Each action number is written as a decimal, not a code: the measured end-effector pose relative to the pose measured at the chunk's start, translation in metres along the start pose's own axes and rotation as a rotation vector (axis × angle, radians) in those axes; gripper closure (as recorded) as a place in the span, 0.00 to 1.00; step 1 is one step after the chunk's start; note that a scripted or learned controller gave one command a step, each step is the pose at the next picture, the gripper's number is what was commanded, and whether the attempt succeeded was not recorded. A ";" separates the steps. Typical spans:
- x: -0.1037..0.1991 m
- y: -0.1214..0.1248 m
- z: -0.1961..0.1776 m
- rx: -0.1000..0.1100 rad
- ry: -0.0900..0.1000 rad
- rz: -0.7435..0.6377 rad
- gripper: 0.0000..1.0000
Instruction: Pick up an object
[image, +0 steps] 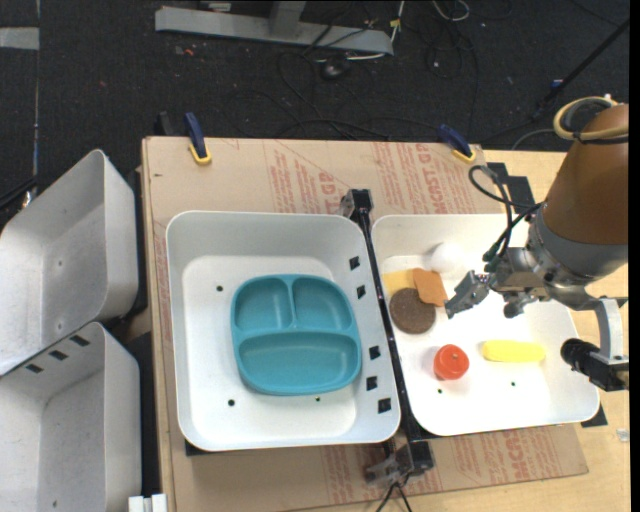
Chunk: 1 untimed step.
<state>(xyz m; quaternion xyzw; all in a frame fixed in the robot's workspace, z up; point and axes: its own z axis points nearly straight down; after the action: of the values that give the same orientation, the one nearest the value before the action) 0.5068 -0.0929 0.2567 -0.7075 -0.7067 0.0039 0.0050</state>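
hand (468, 296) first: it hangs over the middle of the right bin (560, 405), with its dark fingers pointing toward the bin's left wall. nothing sits between the fingers. how wide they are cannot be told, because they look small and dark from above.

things to pick up lie in the right bin. a brown round disc (411, 311) sits near the left wall. an orange block (430, 286) touches it at the back. a white ball (444, 258) is just behind the block. a red round toy (451, 362) sits near the front, and a yellow piece (514, 351) lies beside it, toward the right.

what could go wrong: the disc, the block and the ball sit packed close. the hand may push one away while it reaches for another. the disc looks flat, so the fingers could slide over its top. the ball could roll off.

the grey arm (590, 215) comes in from the right edge of the bench (290, 165) and bends low over the bin.

a blue plate (296, 334) lies in the left bin (190, 400), well apart from the hand.
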 end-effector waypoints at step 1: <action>0.000 0.002 -0.006 -0.012 -0.001 -0.002 0.00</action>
<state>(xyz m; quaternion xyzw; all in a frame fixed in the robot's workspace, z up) 0.5089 -0.0927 0.2626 -0.7067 -0.7075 0.0002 0.0003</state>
